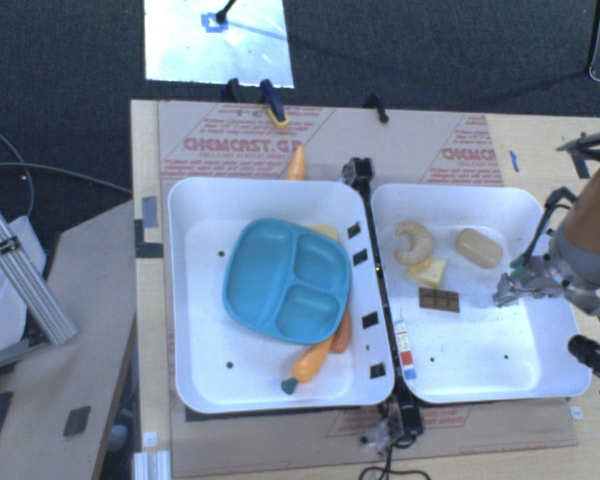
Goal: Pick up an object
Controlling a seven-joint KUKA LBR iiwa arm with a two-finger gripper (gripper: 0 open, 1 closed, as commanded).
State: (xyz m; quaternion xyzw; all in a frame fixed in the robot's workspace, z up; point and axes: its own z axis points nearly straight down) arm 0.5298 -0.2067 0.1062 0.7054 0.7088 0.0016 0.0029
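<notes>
The right bin (480,368) holds a croissant (413,240), a pale bread roll (478,247), a yellow cheese wedge (428,271) and a brown chocolate bar (439,300). My gripper (508,290) hangs low over this bin's right side, just right of the chocolate bar and below the bread roll. Nothing shows between it and those items. In the left bin (205,368) a blue divided plate (286,280) lies over a carrot (315,360) and a second orange piece (341,334).
A yellow item (326,233) peeks out from under the plate's far edge. Another carrot (296,163) lies on the cardboard behind the left bin. A black divider with clips (372,288) runs between the bins. The right bin's near half is bare floor.
</notes>
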